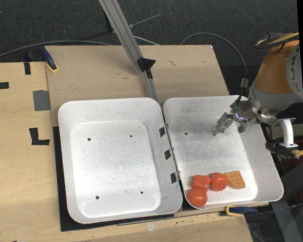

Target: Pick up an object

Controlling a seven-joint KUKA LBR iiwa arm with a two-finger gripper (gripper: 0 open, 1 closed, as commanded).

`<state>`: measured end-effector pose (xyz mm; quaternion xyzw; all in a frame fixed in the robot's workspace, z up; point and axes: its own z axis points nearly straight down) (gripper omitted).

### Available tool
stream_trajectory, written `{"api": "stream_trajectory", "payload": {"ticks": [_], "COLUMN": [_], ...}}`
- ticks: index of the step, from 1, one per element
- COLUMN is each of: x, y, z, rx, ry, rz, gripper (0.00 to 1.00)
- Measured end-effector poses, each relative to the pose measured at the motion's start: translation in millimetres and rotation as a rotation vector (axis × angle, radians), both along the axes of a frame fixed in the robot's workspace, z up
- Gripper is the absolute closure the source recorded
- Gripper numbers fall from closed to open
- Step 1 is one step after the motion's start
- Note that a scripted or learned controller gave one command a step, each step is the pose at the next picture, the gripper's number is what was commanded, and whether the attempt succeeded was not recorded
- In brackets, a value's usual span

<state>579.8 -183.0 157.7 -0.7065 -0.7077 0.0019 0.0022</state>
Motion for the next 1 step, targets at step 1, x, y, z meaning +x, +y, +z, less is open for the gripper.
{"api": "stream_trajectory", "payload": {"ticks": [1], "x": [4.9], "y": [9.0], "z": [-54.1], "rx": [0.0], "ry": [0.001], "rz": [0.0], "gripper": [0.0]}}
